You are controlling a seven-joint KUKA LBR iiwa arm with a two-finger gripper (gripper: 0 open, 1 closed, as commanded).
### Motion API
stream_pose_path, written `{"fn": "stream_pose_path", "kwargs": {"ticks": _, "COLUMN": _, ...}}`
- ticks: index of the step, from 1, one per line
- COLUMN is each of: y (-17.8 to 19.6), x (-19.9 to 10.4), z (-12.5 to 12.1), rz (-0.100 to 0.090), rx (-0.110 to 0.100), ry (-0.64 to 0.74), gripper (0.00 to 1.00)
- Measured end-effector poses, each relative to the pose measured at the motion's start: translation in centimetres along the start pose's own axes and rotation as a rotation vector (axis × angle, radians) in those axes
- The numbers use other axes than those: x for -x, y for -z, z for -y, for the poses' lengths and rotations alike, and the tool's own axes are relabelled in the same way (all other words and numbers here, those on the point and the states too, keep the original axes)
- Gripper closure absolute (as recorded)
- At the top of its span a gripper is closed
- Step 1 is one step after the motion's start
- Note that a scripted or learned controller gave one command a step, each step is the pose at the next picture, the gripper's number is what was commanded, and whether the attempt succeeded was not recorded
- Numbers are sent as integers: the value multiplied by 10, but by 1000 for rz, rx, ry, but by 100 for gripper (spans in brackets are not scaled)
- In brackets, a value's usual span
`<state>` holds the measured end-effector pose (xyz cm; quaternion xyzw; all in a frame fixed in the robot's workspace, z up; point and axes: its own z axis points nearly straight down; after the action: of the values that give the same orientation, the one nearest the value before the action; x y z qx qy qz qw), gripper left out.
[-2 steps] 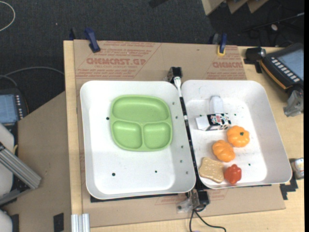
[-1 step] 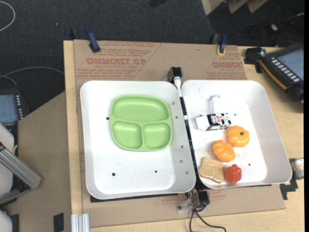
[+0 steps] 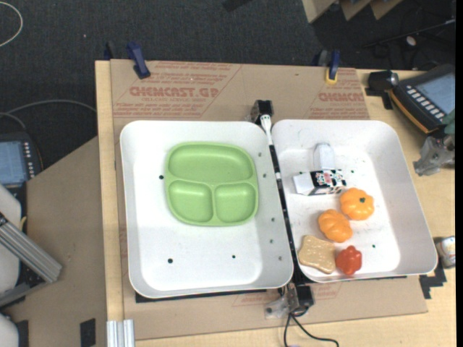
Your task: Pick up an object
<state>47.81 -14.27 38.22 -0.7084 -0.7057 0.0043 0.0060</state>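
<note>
The right white bin (image 3: 383,150) holds several small objects. A white bottle-like item (image 3: 323,155) lies near its middle, with a small white and black carton (image 3: 318,181) just below it. An orange mini pumpkin (image 3: 357,203) sits to the right of an orange pepper (image 3: 335,225). Near the front edge lie a tan slice of toast (image 3: 317,254) and a red pepper (image 3: 349,259), side by side.
The left white bin (image 3: 145,194) holds a green three-compartment plate (image 3: 212,183). Both bins rest on a brown cardboard sheet (image 3: 188,85) held by clamps. A tablet-like device (image 3: 427,96) lies at the far right, and cables trail at the front.
</note>
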Motion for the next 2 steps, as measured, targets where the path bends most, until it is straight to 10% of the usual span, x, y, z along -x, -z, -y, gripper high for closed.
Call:
{"fn": "stream_pose_path", "kwargs": {"ticks": 1, "y": 154, "x": 0, "z": -26, "rz": 8, "rx": 35, "ry": 6, "gripper": 100}}
{"fn": "stream_pose_path", "kwargs": {"ticks": 2, "y": 40, "x": -26, "z": 1, "rz": -1, "rx": 3, "ry": 5, "gripper": 100}}
